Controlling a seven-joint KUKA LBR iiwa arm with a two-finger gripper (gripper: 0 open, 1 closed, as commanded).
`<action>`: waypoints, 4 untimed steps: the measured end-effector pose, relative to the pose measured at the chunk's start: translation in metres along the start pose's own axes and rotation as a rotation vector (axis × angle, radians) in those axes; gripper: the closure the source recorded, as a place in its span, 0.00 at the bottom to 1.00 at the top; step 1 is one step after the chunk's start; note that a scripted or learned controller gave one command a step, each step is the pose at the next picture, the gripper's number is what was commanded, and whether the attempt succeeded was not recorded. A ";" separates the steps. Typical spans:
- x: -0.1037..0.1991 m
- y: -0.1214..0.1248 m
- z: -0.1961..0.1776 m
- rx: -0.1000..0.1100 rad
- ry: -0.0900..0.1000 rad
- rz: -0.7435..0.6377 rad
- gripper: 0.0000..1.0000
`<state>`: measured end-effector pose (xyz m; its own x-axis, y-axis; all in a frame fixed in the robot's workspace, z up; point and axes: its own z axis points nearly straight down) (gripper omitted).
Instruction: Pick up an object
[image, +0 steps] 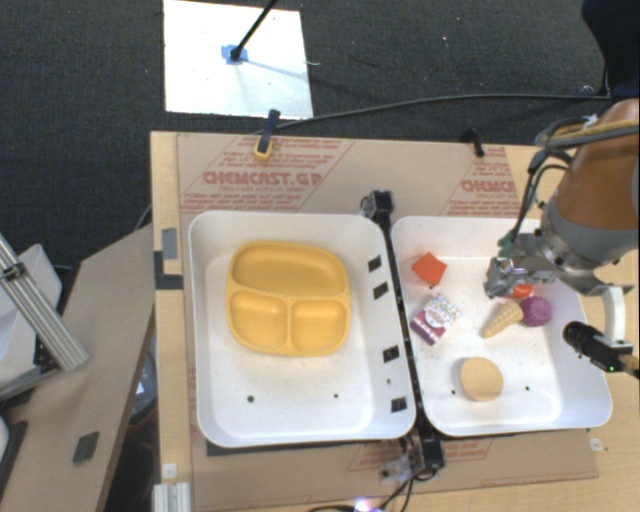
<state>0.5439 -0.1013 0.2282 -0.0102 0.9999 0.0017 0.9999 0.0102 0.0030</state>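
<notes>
The right bin (575, 400) holds several small objects: an orange cube (429, 268), a purple-and-white packet (434, 318), a tan cone (503, 318), a purple ball (538, 311), a small red piece (522, 292) and a round tan bun (481, 379). My gripper (505, 276) hangs low over the bin's right half, right above the red piece and the top of the cone. The arm's grey wrist and orange band (600, 200) rise behind it to the right. The gripper body hides part of the red piece.
The left bin (215, 400) holds a yellow three-compartment plate (289, 298). A black divider strip with clips (395, 310) runs between the bins. A black part (595, 347) juts over the right bin's right rim. Cables cross the cardboard behind the bins.
</notes>
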 end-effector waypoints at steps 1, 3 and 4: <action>0.046 -0.001 -0.007 0.001 -0.001 0.001 1.00; 0.156 -0.006 -0.003 0.002 0.001 -0.001 1.00; 0.210 -0.009 -0.010 0.002 0.001 -0.001 1.00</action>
